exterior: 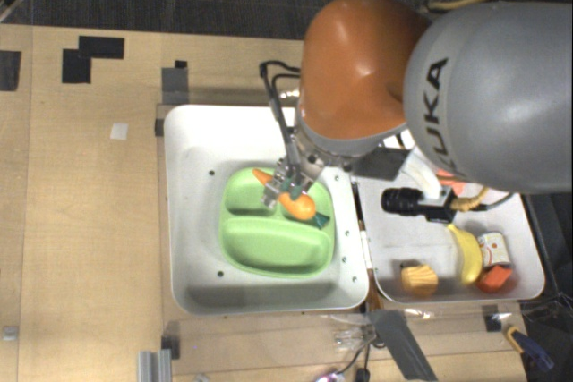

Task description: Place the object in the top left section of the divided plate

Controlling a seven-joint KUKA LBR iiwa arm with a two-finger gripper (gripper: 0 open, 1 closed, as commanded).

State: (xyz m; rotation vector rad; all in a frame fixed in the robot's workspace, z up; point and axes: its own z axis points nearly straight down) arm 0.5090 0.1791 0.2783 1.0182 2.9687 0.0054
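A green divided plate (269, 248) lies in the left white bin (192, 219). An orange toy carrot (301, 207) with a green top hangs over the plate's upper edge, between the top left and top right sections. Its narrow tip points up and left and its thick end points down and right. My gripper (285, 185) comes down from the large orange and grey arm and sits across the carrot's middle, with its fingers shut on it. The arm hides the plate's far right rim.
The right bin (528, 282) holds a yellow banana (463, 251), a yellow-orange block (418, 279), a red-orange piece (495, 278) with a small white item above it, and a pink item partly under the arm.
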